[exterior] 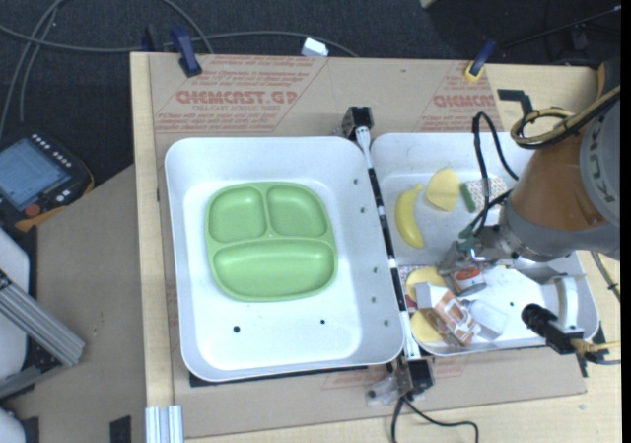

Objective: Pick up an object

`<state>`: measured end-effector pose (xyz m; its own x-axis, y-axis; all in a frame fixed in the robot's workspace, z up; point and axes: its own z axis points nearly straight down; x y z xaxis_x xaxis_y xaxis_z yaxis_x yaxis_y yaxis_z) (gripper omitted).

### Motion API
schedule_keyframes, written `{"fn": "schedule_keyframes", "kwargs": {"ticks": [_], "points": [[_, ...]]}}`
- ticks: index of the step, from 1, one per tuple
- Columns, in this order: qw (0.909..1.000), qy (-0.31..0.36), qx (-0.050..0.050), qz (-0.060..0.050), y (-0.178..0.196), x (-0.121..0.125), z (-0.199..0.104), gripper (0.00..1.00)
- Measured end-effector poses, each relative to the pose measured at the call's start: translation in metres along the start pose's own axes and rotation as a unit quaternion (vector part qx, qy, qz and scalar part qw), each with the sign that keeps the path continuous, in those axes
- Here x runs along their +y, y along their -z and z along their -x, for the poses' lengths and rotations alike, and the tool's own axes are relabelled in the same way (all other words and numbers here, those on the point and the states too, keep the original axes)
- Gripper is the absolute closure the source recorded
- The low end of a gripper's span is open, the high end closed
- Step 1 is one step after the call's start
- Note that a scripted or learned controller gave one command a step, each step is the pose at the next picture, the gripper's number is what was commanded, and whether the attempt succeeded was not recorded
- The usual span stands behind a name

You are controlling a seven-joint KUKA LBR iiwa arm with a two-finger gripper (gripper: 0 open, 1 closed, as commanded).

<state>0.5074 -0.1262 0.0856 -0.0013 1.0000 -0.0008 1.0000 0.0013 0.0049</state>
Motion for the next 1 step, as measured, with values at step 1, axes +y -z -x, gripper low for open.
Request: {"fn": "schedule_keyframes", "kwargs": {"ticks": [1], "points": [[1.0,0.0,0.001,-0.002,0.099,0.0254,-0.0827,1.0]]}}
